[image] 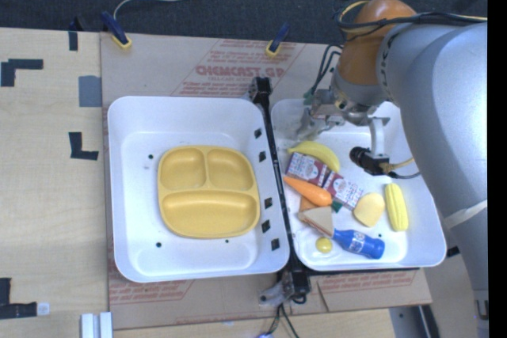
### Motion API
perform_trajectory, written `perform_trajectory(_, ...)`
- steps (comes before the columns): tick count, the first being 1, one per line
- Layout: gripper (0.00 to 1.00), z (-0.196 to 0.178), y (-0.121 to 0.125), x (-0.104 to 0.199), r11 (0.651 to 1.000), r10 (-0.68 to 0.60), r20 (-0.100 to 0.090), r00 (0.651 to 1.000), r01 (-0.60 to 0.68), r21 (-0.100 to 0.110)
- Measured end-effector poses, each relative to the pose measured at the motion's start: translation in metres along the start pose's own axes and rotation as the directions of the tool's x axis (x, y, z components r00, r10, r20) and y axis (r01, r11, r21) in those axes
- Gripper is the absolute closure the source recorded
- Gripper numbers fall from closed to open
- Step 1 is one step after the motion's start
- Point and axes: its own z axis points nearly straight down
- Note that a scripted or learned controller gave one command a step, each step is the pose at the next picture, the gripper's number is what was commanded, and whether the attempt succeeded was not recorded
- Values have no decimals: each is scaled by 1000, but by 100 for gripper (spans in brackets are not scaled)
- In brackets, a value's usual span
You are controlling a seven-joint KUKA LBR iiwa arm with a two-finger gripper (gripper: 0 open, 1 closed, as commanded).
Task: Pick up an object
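Blue bottle [360,243] low; gripper [317,119] above banana [315,153] (right bin [424,245])

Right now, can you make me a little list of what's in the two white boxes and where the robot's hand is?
left bin: yellow divided plate
right bin: banana, carrot, corn cob, blue bottle, red packet, sandwich wedge
hand: over the right bin's far end, just above the banana
held: nothing seen between its fingers
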Motion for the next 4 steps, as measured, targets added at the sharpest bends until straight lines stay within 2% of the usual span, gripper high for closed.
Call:
perform_trajectory(1,0,0,0,0,1000,0,0,1000,0,0)
perform_trajectory(2,0,10,0,-1,1000,1,0,1000,-1,1)
perform_trajectory(3,100,0,0,-1,1000,-1,0,1000,1,0)
perform_trajectory(4,0,0,0,-1,1000,-1,0,1000,1,0)
